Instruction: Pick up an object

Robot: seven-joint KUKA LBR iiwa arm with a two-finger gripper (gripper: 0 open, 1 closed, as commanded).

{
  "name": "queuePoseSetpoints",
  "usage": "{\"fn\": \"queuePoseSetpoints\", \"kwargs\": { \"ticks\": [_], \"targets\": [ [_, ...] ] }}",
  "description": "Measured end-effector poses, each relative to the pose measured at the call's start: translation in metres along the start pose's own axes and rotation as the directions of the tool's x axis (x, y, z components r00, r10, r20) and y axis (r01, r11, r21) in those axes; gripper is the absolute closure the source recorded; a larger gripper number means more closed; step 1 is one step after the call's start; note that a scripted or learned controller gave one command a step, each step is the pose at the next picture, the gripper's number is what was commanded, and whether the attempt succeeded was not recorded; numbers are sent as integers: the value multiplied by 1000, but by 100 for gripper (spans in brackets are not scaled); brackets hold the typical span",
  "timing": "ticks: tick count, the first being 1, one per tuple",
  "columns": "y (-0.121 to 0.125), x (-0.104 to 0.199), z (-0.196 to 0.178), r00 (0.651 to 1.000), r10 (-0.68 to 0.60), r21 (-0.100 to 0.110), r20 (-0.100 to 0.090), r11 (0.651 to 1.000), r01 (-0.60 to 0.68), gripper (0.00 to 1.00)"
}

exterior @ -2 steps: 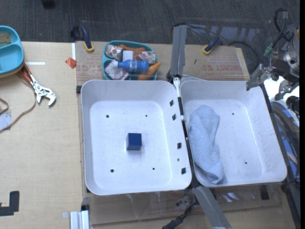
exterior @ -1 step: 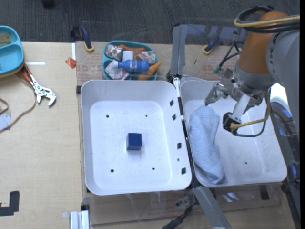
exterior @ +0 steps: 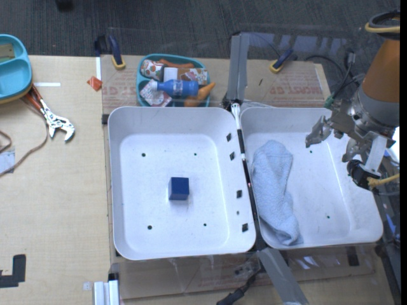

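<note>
blue cube (exterior: 179, 188) sits in left bin (exterior: 127, 170), well left of pincer (exterior: 321, 134) over right bin (exterior: 343, 189), grip state unclear.

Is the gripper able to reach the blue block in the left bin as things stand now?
Probably yes. The blue block lies alone on the open floor of the left bin, with nothing over it. The gripper hangs above the right bin; the low wall between the bins and the towel lie below its path.

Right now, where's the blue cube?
In the camera view, the blue cube lies alone near the middle of the left bin, well left of the light blue cloth in the right bin.
</note>
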State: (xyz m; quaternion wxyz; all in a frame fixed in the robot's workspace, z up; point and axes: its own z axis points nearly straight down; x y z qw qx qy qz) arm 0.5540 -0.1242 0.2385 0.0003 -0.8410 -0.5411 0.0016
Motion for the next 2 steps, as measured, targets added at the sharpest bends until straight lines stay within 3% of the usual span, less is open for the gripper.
{"fn": "queuePoseSetpoints", "kwargs": {
  "ticks": [1,2],
  "targets": [
    [7,-55,-11,1000,-4,-1,0,1000,4,0],
    [7,-56,-19,1000,-4,1,2,1000,4,100]
  ]
}}
